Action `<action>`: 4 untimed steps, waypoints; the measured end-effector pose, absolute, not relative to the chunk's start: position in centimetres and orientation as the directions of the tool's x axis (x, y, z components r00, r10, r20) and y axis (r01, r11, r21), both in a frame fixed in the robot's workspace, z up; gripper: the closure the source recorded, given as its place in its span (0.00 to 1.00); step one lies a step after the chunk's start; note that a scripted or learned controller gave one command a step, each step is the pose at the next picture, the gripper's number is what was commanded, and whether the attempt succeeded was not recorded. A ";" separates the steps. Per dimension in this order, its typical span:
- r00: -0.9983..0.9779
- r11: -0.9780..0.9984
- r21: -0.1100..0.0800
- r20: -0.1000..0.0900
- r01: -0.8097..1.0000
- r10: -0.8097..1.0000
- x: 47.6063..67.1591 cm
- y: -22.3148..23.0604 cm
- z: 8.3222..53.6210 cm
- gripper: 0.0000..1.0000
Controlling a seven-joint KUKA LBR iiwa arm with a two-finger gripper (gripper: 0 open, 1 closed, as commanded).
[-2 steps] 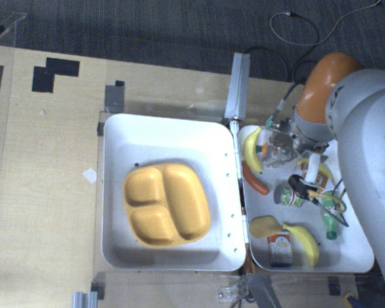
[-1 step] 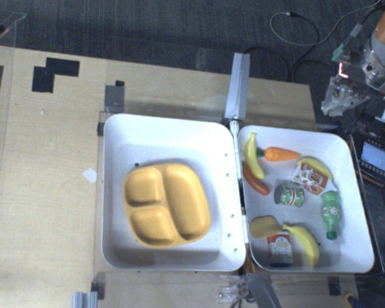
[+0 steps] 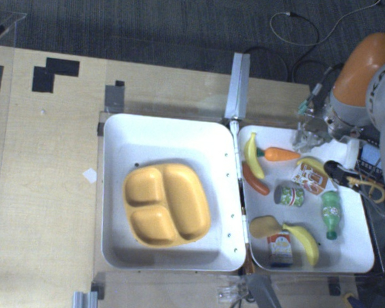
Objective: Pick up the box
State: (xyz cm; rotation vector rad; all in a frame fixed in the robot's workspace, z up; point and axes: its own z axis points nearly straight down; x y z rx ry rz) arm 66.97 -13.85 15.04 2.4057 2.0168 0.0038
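— Jaws [image 3: 307,135]: you're hovering over the right bin's [image 3: 368,258] far edge; whether they're parted, I cannot tell.

— And the box [image 3: 280,249]?

— It's lying at the near edge, beside a banana [image 3: 305,240]. You're approaching; next you're needing to travel there.

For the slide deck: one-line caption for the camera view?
Arm's tool hovers over the right bin's far edge near the carrot; the box lies at the near edge; a yellow tray sits in the left bin.

A tray [image 3: 167,203] lies in the left bin [image 3: 110,197]; a box [image 3: 280,249] in the right bin [image 3: 359,257].
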 end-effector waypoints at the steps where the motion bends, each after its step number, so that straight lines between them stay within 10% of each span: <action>1: 0.189 -0.189 0.007 0.002 0.982 0.982 67.0 -5.2 20.2 1.00; 2: 0.258 -0.258 0.038 0.005 0.965 0.966 67.5 -9.6 11.7 1.00; 4: 0.627 -0.627 0.004 0.006 0.779 0.779 55.9 -9.4 9.1 1.00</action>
